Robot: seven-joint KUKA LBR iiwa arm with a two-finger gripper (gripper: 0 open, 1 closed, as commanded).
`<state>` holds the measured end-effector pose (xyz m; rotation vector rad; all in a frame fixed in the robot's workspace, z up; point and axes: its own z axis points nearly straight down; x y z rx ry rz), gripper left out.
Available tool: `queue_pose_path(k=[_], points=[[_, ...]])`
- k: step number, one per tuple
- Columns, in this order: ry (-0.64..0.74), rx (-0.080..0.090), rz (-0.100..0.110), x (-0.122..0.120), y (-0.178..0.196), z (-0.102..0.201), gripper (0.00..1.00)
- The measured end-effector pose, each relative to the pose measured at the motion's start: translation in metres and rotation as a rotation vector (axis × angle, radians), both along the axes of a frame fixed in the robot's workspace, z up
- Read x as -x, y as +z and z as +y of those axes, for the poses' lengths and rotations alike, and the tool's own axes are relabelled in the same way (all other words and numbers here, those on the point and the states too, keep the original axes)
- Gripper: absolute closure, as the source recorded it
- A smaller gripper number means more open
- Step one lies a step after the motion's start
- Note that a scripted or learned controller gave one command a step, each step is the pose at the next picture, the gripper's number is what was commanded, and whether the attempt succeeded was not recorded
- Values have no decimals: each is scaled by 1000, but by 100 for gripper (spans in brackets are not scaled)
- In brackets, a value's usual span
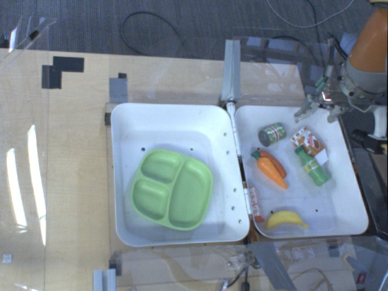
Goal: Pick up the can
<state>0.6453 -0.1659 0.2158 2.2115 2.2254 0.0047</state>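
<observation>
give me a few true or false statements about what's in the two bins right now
1. The can lies on its side in the right bin. True.
2. The green divided plate sits in the right bin. False: it is in the left bin.
3. The banana lies nearer the front edge than the carrot. True.
4. The can rests on the plate. False: it lies on the bin floor, up from the carrot.
5. The green bottle is beside the carton. True.

The can (pixel 272 133) has bare floor around it, the carrot (pixel 271 168) near below, the carton (pixel 307 142) to its right
</observation>
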Motion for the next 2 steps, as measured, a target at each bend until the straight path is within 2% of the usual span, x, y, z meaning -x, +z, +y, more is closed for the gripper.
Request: queue_pose_path(k=[1,2], points=[[138,0,-1,-25,-116,63,0],[142,2,-9,-28,-102,64,100]])
